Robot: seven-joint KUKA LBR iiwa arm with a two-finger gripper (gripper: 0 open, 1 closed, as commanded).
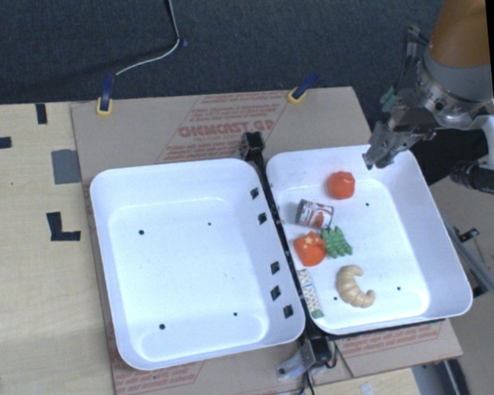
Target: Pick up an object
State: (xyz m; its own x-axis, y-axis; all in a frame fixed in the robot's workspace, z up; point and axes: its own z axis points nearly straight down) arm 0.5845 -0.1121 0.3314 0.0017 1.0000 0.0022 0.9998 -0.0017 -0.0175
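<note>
Hovered at the upper right corner of the right bin [414, 306], the gripper [382, 155], dark and slanted toward the tray, with nothing visible between its tips; how far apart they stood could not be told from this angle. Lay in that right-hand tray, every candidate: a red ball-like item [341, 185] nearest the tool, just below and to its left; a small can [315, 213] tipped on its side near the divider; a red tomato-like piece [309, 249] touching a green leafy piece [337, 243]; a tan croissant [355, 286] lower down, apart from the rest; and a flat printed packet [306, 287] tucked against the inner wall. Looked like toy food throughout, so probably light, stiff plastic, smooth and liable to squirt out of a pinch. Seemed the easiest take, the red ball-like item: isolated, close, best squeezed straight across its widest part from above. Seemed riskier, the can, prone to rolling unless pinched across its round body. Sat bare of objects, the left bin [184, 268]. Not yet begun, any grasp.
</note>
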